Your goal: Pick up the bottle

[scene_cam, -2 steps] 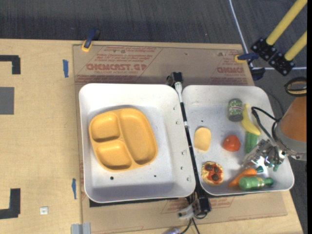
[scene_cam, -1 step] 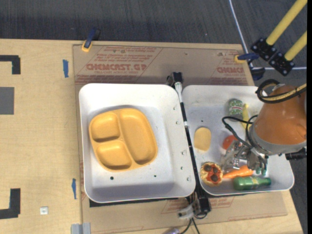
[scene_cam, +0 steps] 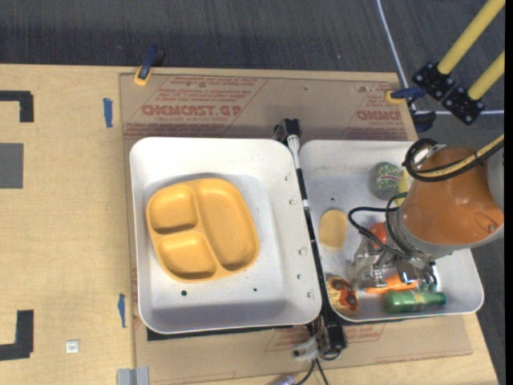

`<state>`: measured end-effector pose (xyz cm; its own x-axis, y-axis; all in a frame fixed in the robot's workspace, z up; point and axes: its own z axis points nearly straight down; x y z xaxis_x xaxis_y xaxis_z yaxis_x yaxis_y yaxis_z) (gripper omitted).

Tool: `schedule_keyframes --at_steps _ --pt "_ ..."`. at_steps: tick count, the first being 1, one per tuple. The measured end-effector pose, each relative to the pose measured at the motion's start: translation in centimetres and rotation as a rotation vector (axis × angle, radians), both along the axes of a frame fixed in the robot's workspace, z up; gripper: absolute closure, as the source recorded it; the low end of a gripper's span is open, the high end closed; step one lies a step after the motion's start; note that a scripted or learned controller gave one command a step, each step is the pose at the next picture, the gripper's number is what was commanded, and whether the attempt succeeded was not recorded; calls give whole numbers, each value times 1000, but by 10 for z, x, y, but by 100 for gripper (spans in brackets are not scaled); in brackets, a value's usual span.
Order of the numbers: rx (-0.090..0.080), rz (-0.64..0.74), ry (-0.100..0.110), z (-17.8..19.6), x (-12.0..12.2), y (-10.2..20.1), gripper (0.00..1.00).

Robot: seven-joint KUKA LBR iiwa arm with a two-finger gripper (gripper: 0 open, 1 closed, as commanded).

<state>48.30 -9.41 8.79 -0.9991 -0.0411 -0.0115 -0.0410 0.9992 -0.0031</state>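
Crowding is the hazard: the green bottle point(scene_cam: 414, 299) lies along the right bin's point(scene_cam: 473, 291) near wall, orange toys touching it, just beneath the end effector point(scene_cam: 393, 273), whose state I cannot tell.

Pale wooden bench point(scene_cam: 56, 239), marked with black tape squares and short blue tape strips near its left side. On top, a brown cardboard sheet point(scene_cam: 240, 107) printed in red lettering, pinned at its far edge by a blue-and-yellow clamp point(scene_cam: 147, 65) to the left and a second clamp point(scene_cam: 398, 95) to the right. On the cardboard, two shallow white bins side by side, touching along a black central strip: left bin point(scene_cam: 272, 295) nearer the middle of the bench, right bin point(scene_cam: 345, 163) toward the bench's right edge. Beyond the far edge, dark grey carpeted floor point(scene_cam: 240, 14).
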Motion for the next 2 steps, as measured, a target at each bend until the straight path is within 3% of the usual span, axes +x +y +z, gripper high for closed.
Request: schedule_keyframes --at_steps 1,2 --pt "2 300 6 97 1 60 100" --pt "1 500 7 97 4 100 100"
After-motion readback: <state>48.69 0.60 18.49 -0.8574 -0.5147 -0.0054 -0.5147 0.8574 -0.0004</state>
